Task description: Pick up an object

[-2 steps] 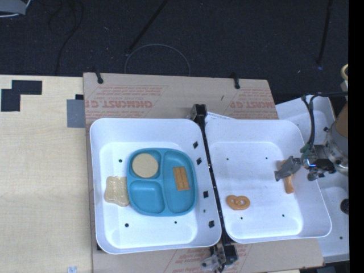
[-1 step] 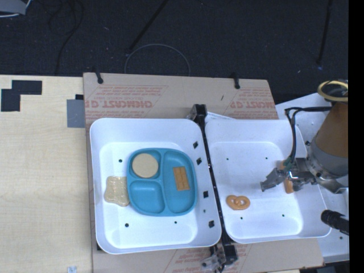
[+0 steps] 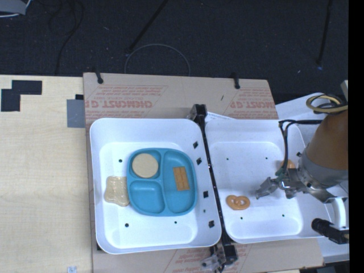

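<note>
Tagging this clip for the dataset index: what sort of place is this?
Probably a robot lab pick-and-place bench: two shallow white plastic bins side by side on cardboard, toy food such as a small orange pretzel and a blue compartment tray, and loose cables on dark floor.

Light falls evenly from above, bright on the two shallow white plastic bins (image 3: 239,232), whose floors come close to washing out, with little surface detail left. The pale wooden bench top (image 3: 40,169) is evenly lit, without glare. Shadows are soft and short: a faint grey one hugs the inner walls of the bins, and a dim one lies under the grey metal two-finger gripper (image 3: 263,192). The dark carpeted floor (image 3: 170,27) at the top is underexposed, nearly black. The whole picture is slightly soft and grainy; small print on the brown cardboard sheet (image 3: 142,101) blurs
</note>
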`<state>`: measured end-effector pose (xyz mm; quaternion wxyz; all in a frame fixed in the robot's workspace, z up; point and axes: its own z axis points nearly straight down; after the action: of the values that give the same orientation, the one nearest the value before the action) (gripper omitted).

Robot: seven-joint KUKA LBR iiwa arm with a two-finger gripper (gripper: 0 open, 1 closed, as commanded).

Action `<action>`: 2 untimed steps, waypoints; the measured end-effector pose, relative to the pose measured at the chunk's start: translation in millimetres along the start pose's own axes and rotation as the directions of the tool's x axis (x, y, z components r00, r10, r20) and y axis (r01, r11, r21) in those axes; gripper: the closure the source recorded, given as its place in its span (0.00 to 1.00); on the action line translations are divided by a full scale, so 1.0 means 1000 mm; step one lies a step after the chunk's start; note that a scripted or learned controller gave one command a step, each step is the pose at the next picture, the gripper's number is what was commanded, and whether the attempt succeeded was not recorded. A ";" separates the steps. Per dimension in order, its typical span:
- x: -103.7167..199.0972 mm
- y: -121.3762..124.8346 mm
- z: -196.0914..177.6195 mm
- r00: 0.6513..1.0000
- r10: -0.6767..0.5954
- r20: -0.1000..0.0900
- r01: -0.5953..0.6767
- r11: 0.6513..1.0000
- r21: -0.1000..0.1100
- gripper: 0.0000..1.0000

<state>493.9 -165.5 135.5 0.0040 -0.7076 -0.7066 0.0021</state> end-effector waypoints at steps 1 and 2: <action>0.001 0.000 0.050 1.000 0.000 0.002 0.000 1.000 -0.006 0.00; -0.001 0.001 0.037 1.000 0.005 0.001 -0.005 1.000 -0.008 1.00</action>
<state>494.6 -166.0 98.4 0.0008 -0.7093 -0.7049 -0.0001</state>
